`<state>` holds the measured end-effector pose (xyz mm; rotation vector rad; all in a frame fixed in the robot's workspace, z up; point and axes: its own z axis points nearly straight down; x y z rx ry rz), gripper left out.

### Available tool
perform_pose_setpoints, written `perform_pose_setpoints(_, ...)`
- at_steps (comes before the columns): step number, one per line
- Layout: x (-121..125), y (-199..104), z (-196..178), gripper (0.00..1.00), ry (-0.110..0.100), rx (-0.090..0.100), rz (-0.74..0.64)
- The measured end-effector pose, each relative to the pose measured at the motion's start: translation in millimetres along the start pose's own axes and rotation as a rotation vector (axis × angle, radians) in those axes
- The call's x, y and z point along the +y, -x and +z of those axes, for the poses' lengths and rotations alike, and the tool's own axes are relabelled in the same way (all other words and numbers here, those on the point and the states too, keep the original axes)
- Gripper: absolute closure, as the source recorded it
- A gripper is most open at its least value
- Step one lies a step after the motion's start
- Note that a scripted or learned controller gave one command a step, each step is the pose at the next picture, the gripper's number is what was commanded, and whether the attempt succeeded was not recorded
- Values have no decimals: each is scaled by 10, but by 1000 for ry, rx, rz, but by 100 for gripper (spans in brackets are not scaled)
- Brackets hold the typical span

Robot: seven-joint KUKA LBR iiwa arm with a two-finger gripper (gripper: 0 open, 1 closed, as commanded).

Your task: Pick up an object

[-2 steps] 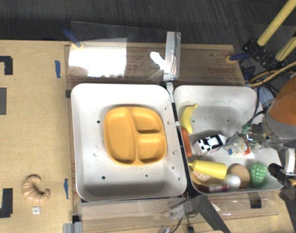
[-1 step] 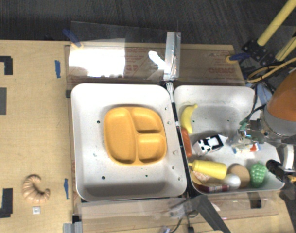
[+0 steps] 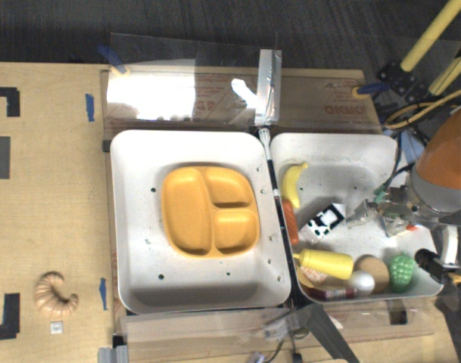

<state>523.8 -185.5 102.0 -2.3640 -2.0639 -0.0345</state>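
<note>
The right bin [image 3: 344,153] holds several objects. A yellow banana [image 3: 292,182] lies by its left wall, with a red-orange piece [image 3: 290,219] below it. A black-and-white patterned block [image 3: 324,219] sits near the middle. Along the front lie a yellow bottle [image 3: 328,262], a brown rounded object [image 3: 372,269], a silver ball [image 3: 362,283] and a green knobbly ball [image 3: 401,270]. My gripper [image 3: 383,212] hangs low over the right part of this bin, right of the patterned block and above the green ball. Nothing shows held in it.
The left bin [image 3: 132,203] holds an orange divided plate [image 3: 210,209]. A croissant-shaped toy [image 3: 55,294] lies on the bench at the far left. A clear plastic sheet and a metal bracket [image 3: 268,85] stand behind the bins. Cables and yellow bars [image 3: 434,29] crowd the upper right.
</note>
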Motion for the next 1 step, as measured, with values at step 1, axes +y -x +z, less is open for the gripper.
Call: perform_pose_setpoints(1,262,128,105,0,-20,10,-375)
